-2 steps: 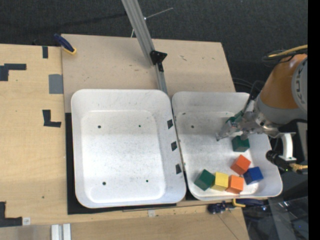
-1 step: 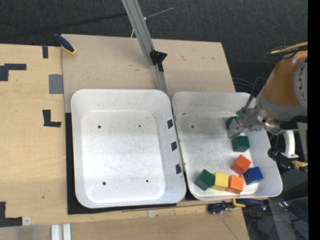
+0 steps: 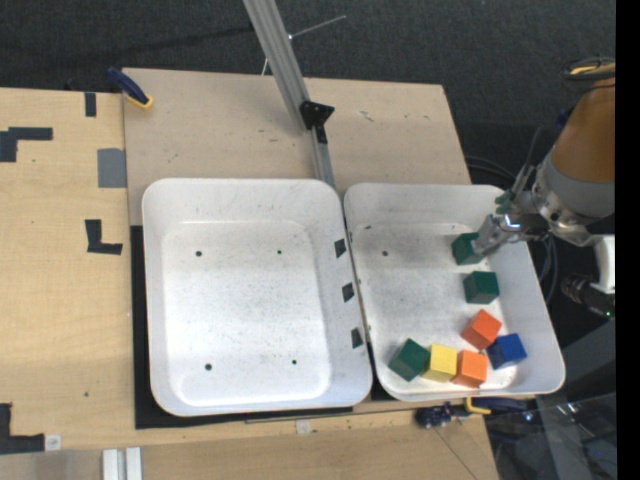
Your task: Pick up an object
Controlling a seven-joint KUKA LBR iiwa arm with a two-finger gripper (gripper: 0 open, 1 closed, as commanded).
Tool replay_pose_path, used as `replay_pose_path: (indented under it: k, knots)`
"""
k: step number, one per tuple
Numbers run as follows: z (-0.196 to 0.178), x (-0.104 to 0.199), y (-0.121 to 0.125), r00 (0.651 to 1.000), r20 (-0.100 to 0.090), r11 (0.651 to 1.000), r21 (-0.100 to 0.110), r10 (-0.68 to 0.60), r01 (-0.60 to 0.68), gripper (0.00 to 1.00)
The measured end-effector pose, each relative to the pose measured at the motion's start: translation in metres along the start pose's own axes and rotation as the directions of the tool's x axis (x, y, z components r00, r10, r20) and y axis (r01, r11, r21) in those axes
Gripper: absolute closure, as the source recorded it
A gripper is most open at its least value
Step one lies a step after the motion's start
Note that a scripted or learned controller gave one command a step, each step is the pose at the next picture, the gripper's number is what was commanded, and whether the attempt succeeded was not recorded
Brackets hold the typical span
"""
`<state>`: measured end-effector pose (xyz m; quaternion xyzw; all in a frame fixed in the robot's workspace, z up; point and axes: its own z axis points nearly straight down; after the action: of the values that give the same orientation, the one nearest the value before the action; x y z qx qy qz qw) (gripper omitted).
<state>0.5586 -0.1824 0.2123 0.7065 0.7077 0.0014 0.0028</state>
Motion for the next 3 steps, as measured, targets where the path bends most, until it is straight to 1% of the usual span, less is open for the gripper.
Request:
replay_pose_path:
  k: [1,2,3]
  knots:
    - [-0.049,-0.008,-0.004,1.0,0.0,1.0,0.001,0.001,-0.001,1.0]
    - [-0.076,-0.008,-0.003,1.0,-0.001,1.0,0.004,0.0,0.0,1.0]
    - [-0.078,0.047,-0.005,1.0,-0.003,1.0,0.006,-0.004,0.004,1.0]
